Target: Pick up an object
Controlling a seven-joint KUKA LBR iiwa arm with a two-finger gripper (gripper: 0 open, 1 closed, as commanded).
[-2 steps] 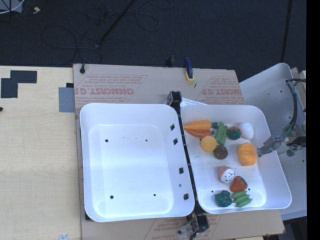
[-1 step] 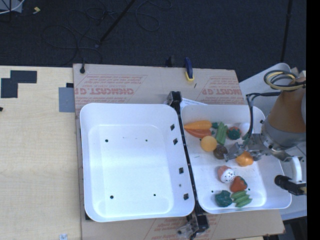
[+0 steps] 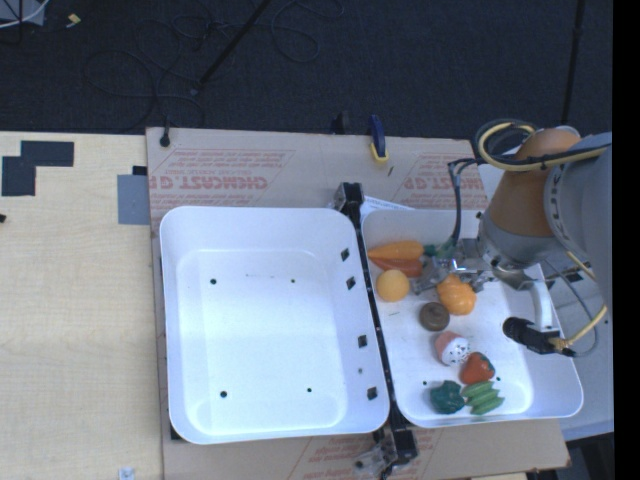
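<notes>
The right bin [image 3: 545,393] holds several toy foods. An orange carrot-shaped piece [image 3: 397,253] lies near its left wall, with a yellow lemon [image 3: 393,285] just below it. An orange ball [image 3: 458,297], a brown round piece [image 3: 434,316], a pink and white ball [image 3: 452,348], a red piece [image 3: 477,368] and two green pieces [image 3: 447,398] [image 3: 485,399] lie further toward the front. My gripper [image 3: 446,269] is low in this bin, between the carrot-shaped piece and the orange ball, close against the orange ball. Nothing shows as lifted.
The left bin [image 3: 180,268] sits beside the right one, divided from it by a black clamp strip [image 3: 362,308]. Cardboard [image 3: 250,173] lies under both bins. Cables [image 3: 505,138] loop over the arm's wrist at the right.
</notes>
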